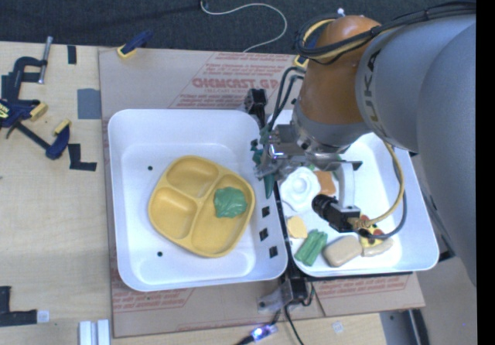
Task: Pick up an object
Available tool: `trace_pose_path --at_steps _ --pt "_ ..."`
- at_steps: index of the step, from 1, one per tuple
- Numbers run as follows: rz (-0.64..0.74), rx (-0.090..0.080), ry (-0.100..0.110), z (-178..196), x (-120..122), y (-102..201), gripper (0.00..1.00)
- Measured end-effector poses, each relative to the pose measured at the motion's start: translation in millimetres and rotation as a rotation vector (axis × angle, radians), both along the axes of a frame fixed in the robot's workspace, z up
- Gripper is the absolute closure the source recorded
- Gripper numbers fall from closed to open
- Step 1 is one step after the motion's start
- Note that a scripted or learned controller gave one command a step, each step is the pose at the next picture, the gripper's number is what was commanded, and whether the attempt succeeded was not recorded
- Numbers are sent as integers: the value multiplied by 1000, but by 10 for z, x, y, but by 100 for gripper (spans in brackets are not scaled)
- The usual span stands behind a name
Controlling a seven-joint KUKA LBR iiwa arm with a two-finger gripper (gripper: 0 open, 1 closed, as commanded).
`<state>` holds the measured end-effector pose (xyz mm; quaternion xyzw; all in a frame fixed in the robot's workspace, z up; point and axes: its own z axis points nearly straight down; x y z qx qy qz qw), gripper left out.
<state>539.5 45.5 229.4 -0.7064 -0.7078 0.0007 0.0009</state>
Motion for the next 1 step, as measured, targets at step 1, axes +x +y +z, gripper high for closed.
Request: trace_pose_path --at_steps 1 --pt "0 -2 -1 -126 156 14 100"
